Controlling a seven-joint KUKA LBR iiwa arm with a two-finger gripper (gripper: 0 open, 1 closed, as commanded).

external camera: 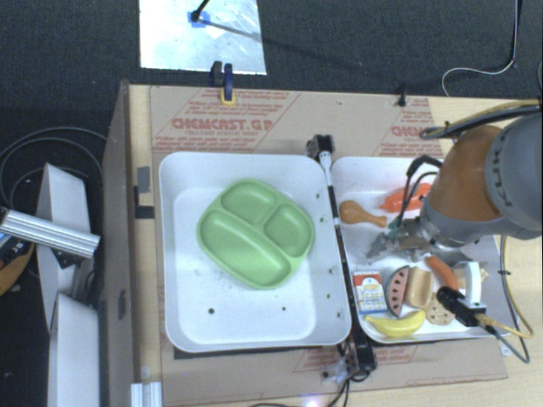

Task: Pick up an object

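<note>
My gripper (386, 244) hangs low over the middle of the right bin (371, 173), under the grey and orange arm. Just left of it and a little further back lies a brown drumstick (360, 214). An orange piece (402, 200) pokes out from behind the wrist. Toward the bin's front lie a small printed card (367, 292), a watermelon slice (396, 288), a bread slice (417, 287), a banana (399, 324), a cookie (439, 313) and an orange sausage (441, 271). I see nothing held in the gripper.
The left bin (191, 312) holds a green divided plate (255, 233). A ridge (335, 227) separates the two bins. The bench's cardboard edge runs along the front, and cables and a metal rail lie off to the left.
</note>
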